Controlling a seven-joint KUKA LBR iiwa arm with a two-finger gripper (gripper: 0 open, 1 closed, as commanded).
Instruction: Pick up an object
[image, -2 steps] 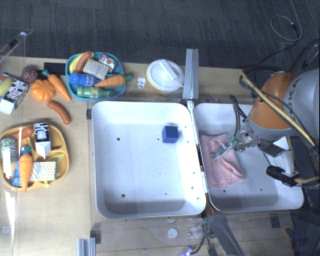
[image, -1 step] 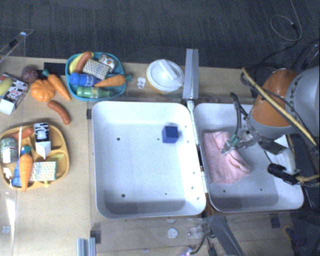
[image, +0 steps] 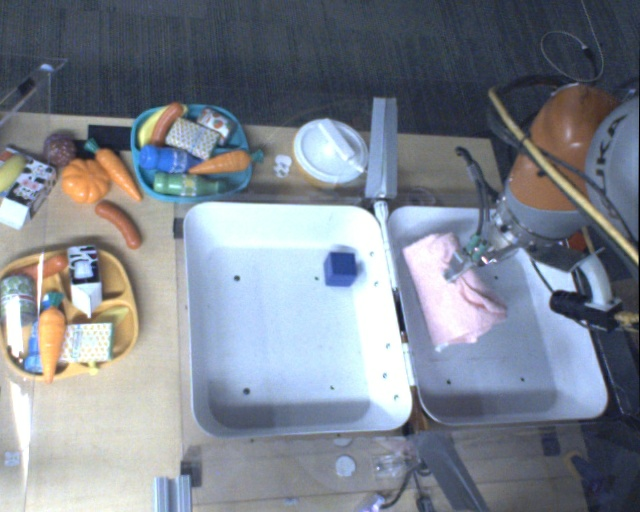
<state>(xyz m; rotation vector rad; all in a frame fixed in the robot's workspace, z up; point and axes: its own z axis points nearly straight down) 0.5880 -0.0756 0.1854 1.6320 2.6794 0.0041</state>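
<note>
A pink cloth (image: 452, 290) lies crumpled in the right bin (image: 520, 390), toward its left and back. A small blue cube (image: 341, 267) sits in the left bin (image: 280, 390), near its back right corner. My gripper (image: 466, 262) hangs low over the cloth's upper right part, right at its surface; the arm comes in from the right. The fingertips blend into the cloth folds.
On the bench at left stand a blue bowl of toy food (image: 192, 152), a yellow tray of toy food (image: 65, 315), a toy pumpkin (image: 84, 182), carrot and sausage. A white lidded cup (image: 330, 152) stands behind the bins. A metal divider (image: 380, 150) rises between them.
</note>
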